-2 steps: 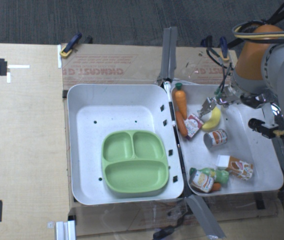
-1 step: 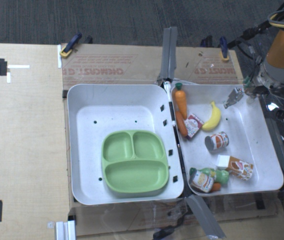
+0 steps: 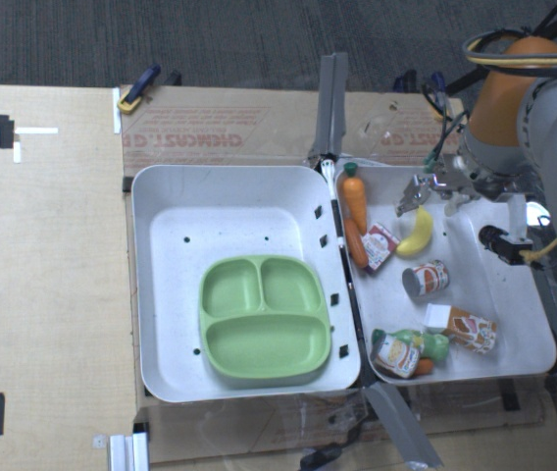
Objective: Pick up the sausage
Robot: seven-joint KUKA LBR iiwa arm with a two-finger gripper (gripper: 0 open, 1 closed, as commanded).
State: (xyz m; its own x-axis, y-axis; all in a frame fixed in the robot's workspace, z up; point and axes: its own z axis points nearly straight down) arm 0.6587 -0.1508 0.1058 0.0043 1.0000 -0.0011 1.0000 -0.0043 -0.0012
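Reddish-brown sausage (image 3: 356,242) lies against the bin wall beneath the carrot (image 3: 354,196); my gripper (image 3: 418,192) hovers nearby, fingers' state I cannot tell.

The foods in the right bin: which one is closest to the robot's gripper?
The banana. It lies just below the gripper, while the carrot and sausage sit further left by the bin's wall.
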